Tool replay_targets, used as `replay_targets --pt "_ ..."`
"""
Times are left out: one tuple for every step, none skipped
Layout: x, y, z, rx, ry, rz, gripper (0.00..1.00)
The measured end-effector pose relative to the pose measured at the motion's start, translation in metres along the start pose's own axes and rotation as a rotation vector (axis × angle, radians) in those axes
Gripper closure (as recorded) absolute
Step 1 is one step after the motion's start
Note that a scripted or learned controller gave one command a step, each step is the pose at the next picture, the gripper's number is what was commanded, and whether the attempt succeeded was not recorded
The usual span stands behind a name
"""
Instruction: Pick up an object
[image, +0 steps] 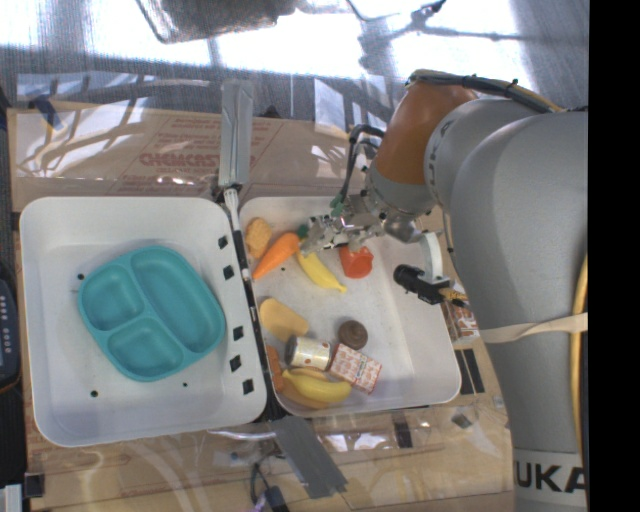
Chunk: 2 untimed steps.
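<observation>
Item one: a single grey arm (500, 200) with an orange band, entering from the right and bending over the far end of the right-hand bin. Bins, two, shallow and white, side by side: left bin (60, 230) and right bin (410, 340). Left bin holds one teal plate (150, 312) with three compartments, lying flat and set at a slant. Right bin holds ten loose objects, the candidates for picking. Bananas, two: the larger banana (318, 388) lies against the near wall, the smaller banana (322, 271) lies in the far half. Carrot (277, 254), one, slanted near the wall shared with the left bin, just beside the smaller banana. Tan slice (283, 319), one, mid-bin on the left side. Patterned box (357, 367), one, touching the larger banana. Can (308, 352), one, on its side between the tan slice and the larger banana, its end against the box. Red piece (356, 262), one, just right of the smaller banana. Brown disc (351, 334), one, just beyond the box. Golden lump (259, 237), one, beside the carrot's thick end. Orange scrap (273, 358), one, left of the can. Gripper (335, 232), one, poised above the smaller banana and the red piece; whether it is open, closed or grasping anything cannot be told.
</observation>
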<state>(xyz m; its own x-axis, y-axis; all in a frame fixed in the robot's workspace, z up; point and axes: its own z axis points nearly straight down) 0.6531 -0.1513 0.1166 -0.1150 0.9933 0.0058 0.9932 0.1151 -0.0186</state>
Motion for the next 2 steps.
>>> replay_targets --pt "0.0293 0.0031 0.0156 -0.002 -0.024 0.096 0.00" --pt "0.0378 0.0043 0.0060 0.004 -0.008 0.084 1.00"
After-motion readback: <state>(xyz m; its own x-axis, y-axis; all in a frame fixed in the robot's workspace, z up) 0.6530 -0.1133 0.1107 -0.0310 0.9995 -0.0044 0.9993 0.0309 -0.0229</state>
